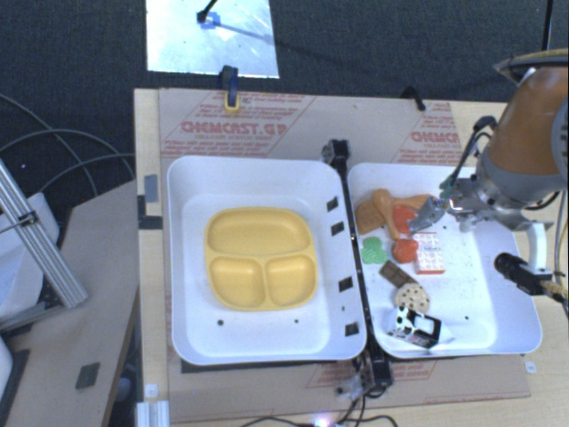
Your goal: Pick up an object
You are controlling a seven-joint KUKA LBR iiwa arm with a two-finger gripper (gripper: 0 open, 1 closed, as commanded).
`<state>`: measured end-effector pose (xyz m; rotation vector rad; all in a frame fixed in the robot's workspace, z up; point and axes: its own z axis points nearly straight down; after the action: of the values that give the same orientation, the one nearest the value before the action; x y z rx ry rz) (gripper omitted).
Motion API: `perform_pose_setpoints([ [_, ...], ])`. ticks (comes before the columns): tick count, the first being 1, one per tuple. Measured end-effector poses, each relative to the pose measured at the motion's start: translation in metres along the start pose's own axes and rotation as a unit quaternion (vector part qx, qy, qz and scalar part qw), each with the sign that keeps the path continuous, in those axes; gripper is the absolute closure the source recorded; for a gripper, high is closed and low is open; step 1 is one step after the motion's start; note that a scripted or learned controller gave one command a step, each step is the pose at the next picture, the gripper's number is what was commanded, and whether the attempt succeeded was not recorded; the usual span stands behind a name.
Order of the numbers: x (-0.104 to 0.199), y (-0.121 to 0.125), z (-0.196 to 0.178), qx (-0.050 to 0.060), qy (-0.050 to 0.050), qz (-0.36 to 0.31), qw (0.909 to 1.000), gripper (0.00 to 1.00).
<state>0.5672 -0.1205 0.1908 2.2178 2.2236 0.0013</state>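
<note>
Hovering over the right bin (524, 327), claw (433, 212) beside the red object (408, 218); open or shut, cannot tell. Crowded pile there: could easily nudge neighbours, or slip off.

Arm (533, 123) cut off at right edge; pincer (433, 212) fingertips blurred.

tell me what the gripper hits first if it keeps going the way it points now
Probably the red-orange toy food just left of the gripper, with the tan piece beyond; its height above them is unclear.
</note>
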Motion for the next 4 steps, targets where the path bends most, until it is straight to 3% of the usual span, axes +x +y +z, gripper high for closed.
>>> perform_pose_setpoints([
  [1, 0.021, 0.072, 0.106, -0.005, 0.001, -0.001, 1.0, 0.0],
  [2, -0.023, 0.0, 0.106, 0.001, -0.001, 0.003, 1.0, 0.0],
  [3, -0.02, 0.003, 0.095, -0.002, 0.0, 0.001, 1.0, 1.0],
  [4, -0.003, -0.068, 0.107, 0.002, 0.001, 0.001, 1.0, 1.0],
])
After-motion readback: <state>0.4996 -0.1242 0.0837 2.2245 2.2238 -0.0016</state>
